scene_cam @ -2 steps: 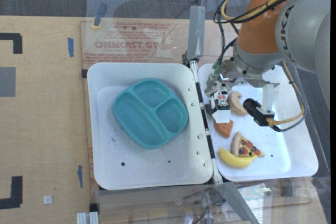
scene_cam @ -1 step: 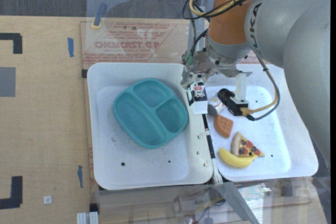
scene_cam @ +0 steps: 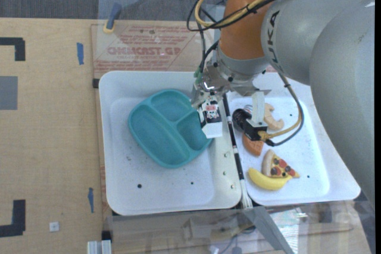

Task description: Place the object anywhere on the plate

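A large grey arm (scene_cam: 309, 27) with an orange band reaches in from the counter's right edge, over two shallow white bins set side by side. The left bin (scene_cam: 119, 187) holds a teal divided plate (scene_cam: 161, 131) near its centre. The plate's right rim is close to the wall shared with the right bin (scene_cam: 315, 175). The hand (scene_cam: 209, 110) hangs over that shared wall, just at the plate's right rim. Whether it is clenched or released cannot be told, nor whether it carries anything.

Which toy is the object cannot be told either. Four small toy foods lie in the right bin, toward its left wall: a banana (scene_cam: 265, 180) and a pizza slice (scene_cam: 278, 167) near the front edge, and an orange piece (scene_cam: 253, 147) and a pale piece (scene_cam: 275, 121) behind them.

The likely risks come from how near the hand is to the rim. A release here may drop the object onto the shared wall or the bare bin floor, missing the plate. A descent could also strike the rim and tip or shove the plate.
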Motion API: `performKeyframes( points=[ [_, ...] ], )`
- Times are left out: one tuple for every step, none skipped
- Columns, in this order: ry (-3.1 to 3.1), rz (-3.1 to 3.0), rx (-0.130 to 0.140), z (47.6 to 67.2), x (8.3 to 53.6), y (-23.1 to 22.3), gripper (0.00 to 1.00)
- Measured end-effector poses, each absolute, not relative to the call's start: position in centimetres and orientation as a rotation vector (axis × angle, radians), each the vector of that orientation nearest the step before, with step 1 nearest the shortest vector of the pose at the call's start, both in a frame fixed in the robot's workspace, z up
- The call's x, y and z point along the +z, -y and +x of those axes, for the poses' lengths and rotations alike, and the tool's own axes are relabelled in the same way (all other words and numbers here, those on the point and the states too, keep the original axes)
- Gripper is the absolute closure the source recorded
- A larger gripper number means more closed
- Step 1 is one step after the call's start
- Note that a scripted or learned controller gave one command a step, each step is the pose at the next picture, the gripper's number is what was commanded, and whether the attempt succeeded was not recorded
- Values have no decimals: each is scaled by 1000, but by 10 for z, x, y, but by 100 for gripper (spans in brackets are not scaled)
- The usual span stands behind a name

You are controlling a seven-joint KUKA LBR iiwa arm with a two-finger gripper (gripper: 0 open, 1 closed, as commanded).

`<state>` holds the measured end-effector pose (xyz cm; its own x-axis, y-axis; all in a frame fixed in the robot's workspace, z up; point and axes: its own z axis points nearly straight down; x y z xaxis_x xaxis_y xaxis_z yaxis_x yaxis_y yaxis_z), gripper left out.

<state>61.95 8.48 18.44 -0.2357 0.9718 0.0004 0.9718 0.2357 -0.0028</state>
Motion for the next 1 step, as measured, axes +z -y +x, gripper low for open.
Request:
performKeyframes(
  points=[
    [2468, -1941, 3, 620, 185, -85, 0]
  ],
)
